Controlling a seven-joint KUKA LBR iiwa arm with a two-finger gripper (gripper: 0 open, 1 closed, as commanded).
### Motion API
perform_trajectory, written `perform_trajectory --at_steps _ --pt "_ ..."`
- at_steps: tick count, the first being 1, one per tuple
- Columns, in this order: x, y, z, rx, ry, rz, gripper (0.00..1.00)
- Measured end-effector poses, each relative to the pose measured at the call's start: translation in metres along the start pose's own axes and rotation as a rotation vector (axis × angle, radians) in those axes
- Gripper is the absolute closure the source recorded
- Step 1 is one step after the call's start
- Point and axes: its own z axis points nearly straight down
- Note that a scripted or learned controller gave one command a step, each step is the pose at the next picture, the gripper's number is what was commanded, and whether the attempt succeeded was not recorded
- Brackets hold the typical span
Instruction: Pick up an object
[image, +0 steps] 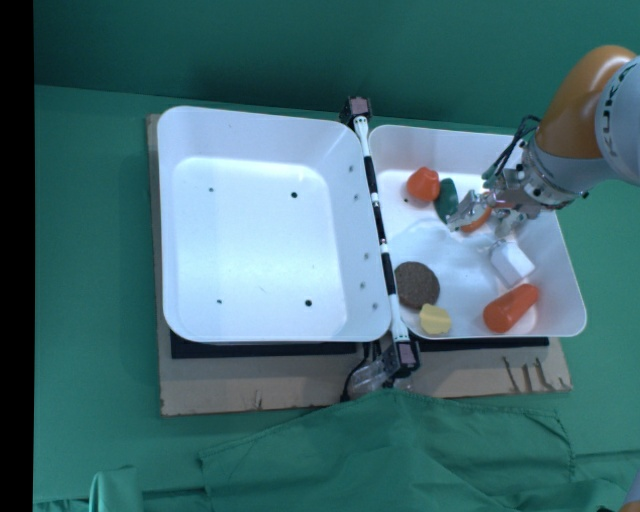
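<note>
Green cloth (420, 450) in front; end effector (484, 214) over right bin (565, 290), finger state unclear, near white block (511, 263)

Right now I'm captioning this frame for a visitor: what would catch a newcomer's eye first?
Probably the arm's orange band, bright at the top right, with the gripper low over the right bin. Next, that bin's cluster: an orange piece near its back, a brown disc, a yellow piece and an orange carrot-like shape near its front.

Green cloth (90, 300) covers the bench under cardboard (260, 400).
</note>
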Motion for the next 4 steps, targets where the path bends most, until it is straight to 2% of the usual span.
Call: perform_trajectory --at_steps 1,2,3,4 --pt "-0.003 0.000 -0.009 -0.001 -0.004 0.006 1.00" --pt "-0.015 0.010 -0.032 0.002 -0.003 0.004 1.00" --pt "-0.015 0.012 -0.099 -0.002 -0.003 -0.004 1.00" --pt "-0.007 0.016 -0.149 -0.001 -0.003 -0.012 1.00"
